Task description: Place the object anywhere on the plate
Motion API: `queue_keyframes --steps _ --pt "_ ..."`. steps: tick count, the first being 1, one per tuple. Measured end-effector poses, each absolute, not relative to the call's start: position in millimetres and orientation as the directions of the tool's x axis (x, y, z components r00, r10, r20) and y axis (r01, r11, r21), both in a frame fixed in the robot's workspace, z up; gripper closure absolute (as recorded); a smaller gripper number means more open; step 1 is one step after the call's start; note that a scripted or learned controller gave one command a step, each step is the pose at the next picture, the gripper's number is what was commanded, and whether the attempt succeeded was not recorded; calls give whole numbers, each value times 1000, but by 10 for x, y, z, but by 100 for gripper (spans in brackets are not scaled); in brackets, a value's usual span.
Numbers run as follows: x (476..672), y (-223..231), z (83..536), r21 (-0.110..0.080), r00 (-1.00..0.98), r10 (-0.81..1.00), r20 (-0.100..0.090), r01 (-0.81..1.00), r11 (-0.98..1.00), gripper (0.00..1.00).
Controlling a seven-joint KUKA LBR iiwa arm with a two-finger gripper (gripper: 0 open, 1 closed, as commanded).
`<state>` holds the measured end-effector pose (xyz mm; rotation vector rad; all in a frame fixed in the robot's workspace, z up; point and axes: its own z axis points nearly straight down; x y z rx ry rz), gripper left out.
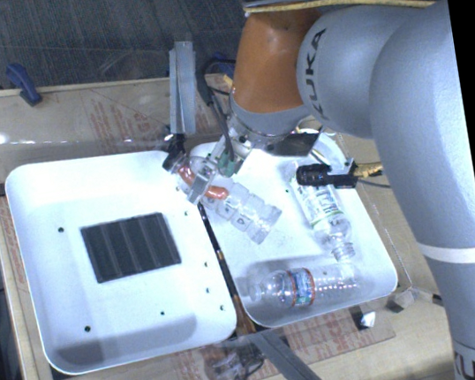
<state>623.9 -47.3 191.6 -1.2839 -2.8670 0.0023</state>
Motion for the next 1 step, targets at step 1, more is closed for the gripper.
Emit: queue_keyframes --steps 1 --pt "6242 -469 2011 -3 -669 744 0 744 669 100"
